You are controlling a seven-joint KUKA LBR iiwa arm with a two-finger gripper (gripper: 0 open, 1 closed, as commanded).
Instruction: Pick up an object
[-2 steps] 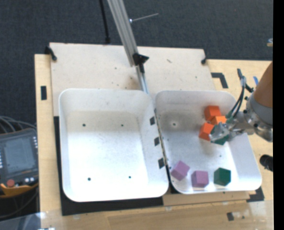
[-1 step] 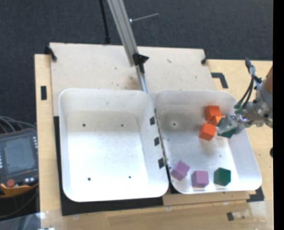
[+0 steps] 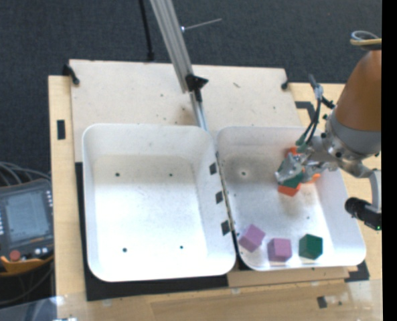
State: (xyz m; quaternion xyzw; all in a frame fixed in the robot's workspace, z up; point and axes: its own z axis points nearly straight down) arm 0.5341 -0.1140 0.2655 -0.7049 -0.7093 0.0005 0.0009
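At the far left we see a grey control pendant [image 3: 19,214] with a screen, lying beside black cables on the dark carpet floor [image 3: 24,32]. The wooden bench [image 3: 64,179] carries a pale board [image 3: 131,92] behind the bins, and a slanted aluminium rail [image 3: 175,39] rises from near the middle. The left bin [image 3: 98,146] sits against the right bin [image 3: 252,142], their rims touching along the centre.

In the right bin, along the near wall, we find two purple cubes, one [image 3: 252,237] nearer the divider and the other [image 3: 279,249] just beside it, then a green cube [image 3: 310,246]. Further back and to the right, the gripper [image 3: 293,178] reaches in from the grey and orange arm [image 3: 362,105]. An orange block [image 3: 290,187] sits right at the fingertips, with more orange showing above it. We cannot tell whether the fingers are apart or clamped on it, nor whether the block is lifted off the bin floor.
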